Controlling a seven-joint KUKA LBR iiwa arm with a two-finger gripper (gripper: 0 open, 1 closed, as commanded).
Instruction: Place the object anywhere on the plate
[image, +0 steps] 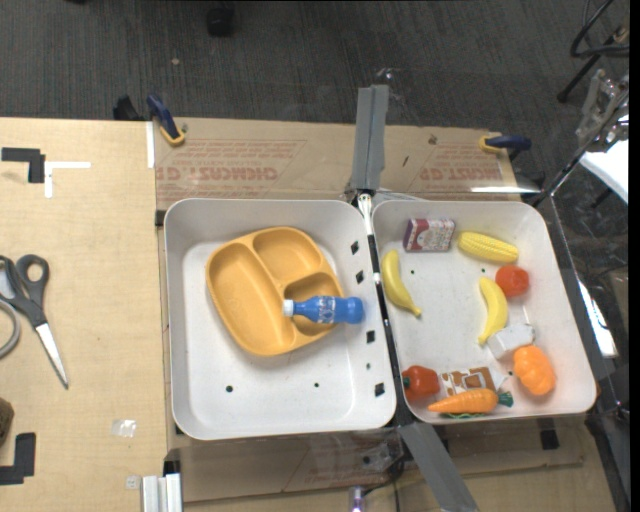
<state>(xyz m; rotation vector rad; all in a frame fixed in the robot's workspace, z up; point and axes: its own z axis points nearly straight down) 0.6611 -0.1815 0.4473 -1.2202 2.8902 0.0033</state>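
Scissors lie at the desk's left edge. Beside them, the left bin holds a yellow divided plate toward its back; a blue bottle with a white cap lies on its side across the plate's right rim, cap toward the plate's middle, its label too small to read.

The right bin holds three bananas: one along the left wall, one at the back, one mid-bin. A small maroon-and-white carton sits at the back, print illegible. A red tomato lies near the right wall, an orange fruit at the front right corner, and a carrot along the front edge.

Brown cardboard behind the bins bears reversed, unreadable lettering. Whether the end effector is wide, narrow or holding anything cannot be told.
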